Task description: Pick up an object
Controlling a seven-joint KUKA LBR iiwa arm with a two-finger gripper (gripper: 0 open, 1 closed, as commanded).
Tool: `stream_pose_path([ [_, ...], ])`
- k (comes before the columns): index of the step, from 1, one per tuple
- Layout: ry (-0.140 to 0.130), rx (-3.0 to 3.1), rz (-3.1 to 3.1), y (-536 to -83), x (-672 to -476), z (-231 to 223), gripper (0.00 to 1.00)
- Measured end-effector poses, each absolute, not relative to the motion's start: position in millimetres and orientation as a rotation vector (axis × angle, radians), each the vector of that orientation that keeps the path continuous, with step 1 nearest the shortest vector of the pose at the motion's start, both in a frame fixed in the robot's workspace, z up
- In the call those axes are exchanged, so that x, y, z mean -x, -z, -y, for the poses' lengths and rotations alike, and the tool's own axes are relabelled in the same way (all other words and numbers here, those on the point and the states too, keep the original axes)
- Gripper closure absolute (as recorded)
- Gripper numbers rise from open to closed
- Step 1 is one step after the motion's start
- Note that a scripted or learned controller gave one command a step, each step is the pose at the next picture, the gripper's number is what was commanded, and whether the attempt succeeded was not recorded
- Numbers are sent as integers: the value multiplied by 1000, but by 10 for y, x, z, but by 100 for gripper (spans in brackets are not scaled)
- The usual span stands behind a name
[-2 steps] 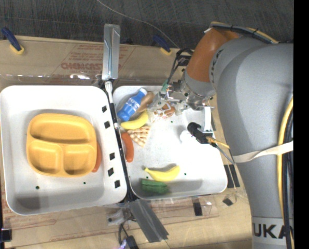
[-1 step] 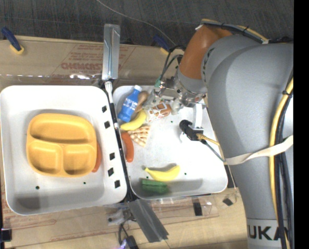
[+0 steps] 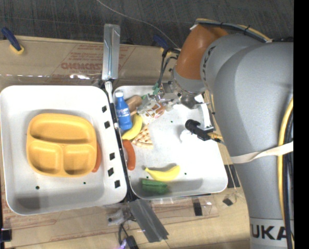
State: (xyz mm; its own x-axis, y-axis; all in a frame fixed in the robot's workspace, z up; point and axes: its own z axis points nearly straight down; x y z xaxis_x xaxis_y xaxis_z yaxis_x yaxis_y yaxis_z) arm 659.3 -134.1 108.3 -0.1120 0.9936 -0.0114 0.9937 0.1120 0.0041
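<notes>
My gripper [image 3: 159, 96] reaches down into the far left part of the right bin [image 3: 206, 178]. It sits just above a small red-and-white patterned object [image 3: 153, 110] and next to a brown piece [image 3: 134, 101]. A blue bottle [image 3: 123, 112] lies along the bin's left wall. Beside the bottle are a yellow banana [image 3: 133, 128] and a tan waffle-like piece [image 3: 142, 137]. A red sausage [image 3: 129, 154] lies nearer along the same wall. A second banana [image 3: 163, 173] and a green vegetable [image 3: 154, 186] rest near the front edge.
The left bin [image 3: 12, 118] holds an orange-yellow divided tray [image 3: 61, 144]. The grey arm [image 3: 248, 102] covers the right bin's right side. A metal divider [image 3: 111, 56] stands between the bins at the back.
</notes>
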Motion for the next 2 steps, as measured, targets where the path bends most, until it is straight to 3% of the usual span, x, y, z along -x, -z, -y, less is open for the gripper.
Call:
stream_pose_path([
  [1, 2, -2147, -2296, -938, -6572, 1061, 0],
  [2, -4, -2208, -2230, -1628, -6585, 1335, 0],
])
